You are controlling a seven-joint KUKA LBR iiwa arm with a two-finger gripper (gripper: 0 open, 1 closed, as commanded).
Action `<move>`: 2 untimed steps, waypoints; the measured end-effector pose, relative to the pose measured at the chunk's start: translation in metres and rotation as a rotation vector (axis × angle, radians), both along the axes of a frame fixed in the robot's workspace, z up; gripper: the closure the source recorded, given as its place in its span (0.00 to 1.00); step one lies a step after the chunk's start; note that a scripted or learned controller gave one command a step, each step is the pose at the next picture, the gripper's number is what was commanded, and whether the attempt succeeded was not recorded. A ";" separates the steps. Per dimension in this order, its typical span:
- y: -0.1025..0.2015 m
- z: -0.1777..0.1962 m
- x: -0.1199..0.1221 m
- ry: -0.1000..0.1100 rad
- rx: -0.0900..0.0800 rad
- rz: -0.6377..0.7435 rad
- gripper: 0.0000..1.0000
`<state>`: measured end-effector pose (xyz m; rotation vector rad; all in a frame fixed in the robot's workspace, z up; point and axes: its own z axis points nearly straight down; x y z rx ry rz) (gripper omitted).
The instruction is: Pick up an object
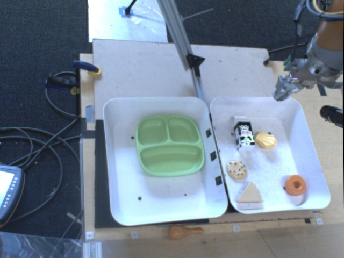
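The right bin [309, 138] holds several small toys: a black-and-white milk carton [244, 135], a yellow shell-shaped pastry [265, 140], a chocolate-chip cookie [236, 170], a tan wedge sandwich [250, 193] and an orange donut [295, 185]. My gripper [282, 89] hangs over the back right corner of that bin, above and to the right of the carton, well apart from every toy. Nothing shows between its tips.
The left bin [115, 160] holds a green divided plate [170, 145]. A slanted metal pole [177, 26] crosses the back of the bench. A tan object [184, 231] lies on the bench in front of the bins. Cables lie on the floor at left.
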<state>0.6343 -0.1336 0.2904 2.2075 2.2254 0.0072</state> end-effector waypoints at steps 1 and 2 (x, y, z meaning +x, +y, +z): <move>0.049 -0.019 -0.011 0.009 0.003 0.002 1.00; 0.103 -0.019 -0.034 0.008 0.004 0.003 1.00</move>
